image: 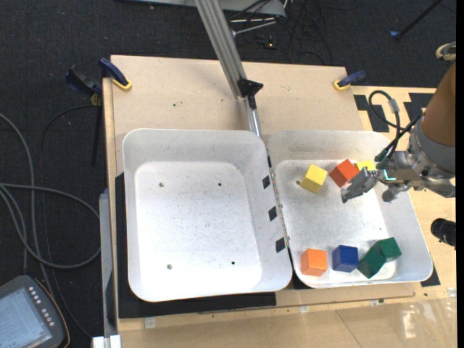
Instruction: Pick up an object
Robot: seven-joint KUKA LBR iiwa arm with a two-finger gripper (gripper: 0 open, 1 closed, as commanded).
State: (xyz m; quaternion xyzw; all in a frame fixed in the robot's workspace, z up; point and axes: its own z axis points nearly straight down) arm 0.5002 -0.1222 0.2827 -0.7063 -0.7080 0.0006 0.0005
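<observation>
The right bin (406, 223) holds several blocks. A yellow block (314, 177) and a red-orange block (344, 172) lie near its far left. An orange block (314, 261), a blue block (346, 258) and two green blocks (380, 257) line its near edge. My gripper (375, 190) hangs over the bin's far right part, just right of the red-orange block. It is open, with bare bin floor between its fingers. A small yellow piece (367, 167) peeks out behind the gripper.
The left bin (145, 158) stands beside the right one, its rim meeting it at the middle. A metal pole (221, 38) slants down to the bins' far junction. Clamps (116, 75) sit at the bench's far corners.
</observation>
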